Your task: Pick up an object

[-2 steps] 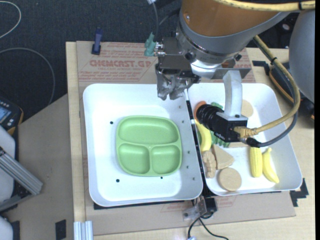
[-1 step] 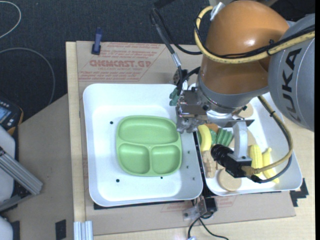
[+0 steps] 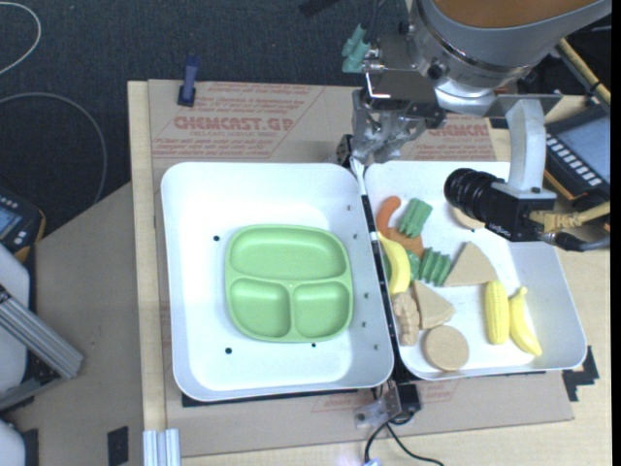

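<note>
While the arm hangs over the far edge of the right bin (image 3: 568, 304), camera view:
End effector (image 3: 374, 149): at the far rim where the two bins meet; opening cannot be told, nothing seen held.
Nearest object: orange carrot (image 3: 387, 212), just nearer than it, slightly right, long axis near-to-far.
Left bin (image 3: 189, 260): green divided plate (image 3: 288, 282).

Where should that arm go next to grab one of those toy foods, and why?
Probably a short move toward the near side of the right bin and then down. The gripper hangs over the bin's far left corner, near the divide, while the toy foods lie nearer the camera: an orange carrot and green pieces are the closest targets.
</note>
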{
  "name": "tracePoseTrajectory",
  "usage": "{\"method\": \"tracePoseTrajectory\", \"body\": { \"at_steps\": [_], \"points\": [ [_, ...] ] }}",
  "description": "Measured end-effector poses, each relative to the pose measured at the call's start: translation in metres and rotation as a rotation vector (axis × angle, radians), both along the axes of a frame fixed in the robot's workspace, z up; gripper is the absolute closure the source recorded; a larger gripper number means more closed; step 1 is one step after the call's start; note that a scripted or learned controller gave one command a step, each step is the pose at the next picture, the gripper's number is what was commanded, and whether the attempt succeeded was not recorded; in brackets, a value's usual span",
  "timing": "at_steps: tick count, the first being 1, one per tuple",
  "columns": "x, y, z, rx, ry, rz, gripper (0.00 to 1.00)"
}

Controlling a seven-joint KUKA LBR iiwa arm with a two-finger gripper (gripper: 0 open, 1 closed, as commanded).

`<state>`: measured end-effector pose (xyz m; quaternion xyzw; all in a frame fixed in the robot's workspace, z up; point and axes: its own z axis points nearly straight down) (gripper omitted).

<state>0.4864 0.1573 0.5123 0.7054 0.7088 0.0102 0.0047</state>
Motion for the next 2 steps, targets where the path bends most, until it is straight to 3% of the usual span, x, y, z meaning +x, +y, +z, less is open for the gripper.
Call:
{"method": "tracePoseTrajectory", "body": {
  "at_steps": [1, 2],
  "points": [
    [0.0, -0.001, 0.0, -0.007, 0.018, -0.002, 1.0],
    [0.0, 0.0, 0.011, -0.007, 0.015, -0.001, 1.0]
  ]
}}
